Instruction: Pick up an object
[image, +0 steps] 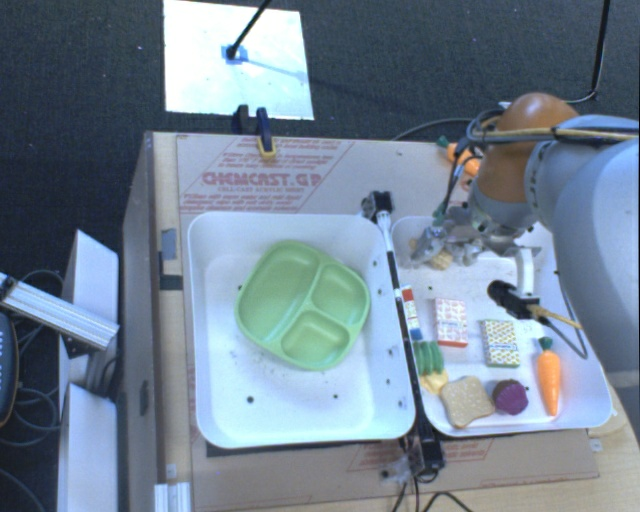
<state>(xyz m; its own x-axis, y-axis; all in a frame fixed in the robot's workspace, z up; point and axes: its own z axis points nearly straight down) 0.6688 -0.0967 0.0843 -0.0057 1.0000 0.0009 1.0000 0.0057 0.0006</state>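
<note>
Near the right bin's (600, 400) far left corner, a small tan object (441, 260) lies just under the gripper (447, 243). Whether it grips anything, I cannot tell. Judging by that, this is the reach-and-grasp step; next comes closing and lifting. Bin walls crowd that corner; open floor lies toward the bin's middle.

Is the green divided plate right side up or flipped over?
Right side up: the green plate lies in the left bin, its three compartments facing up.
</note>
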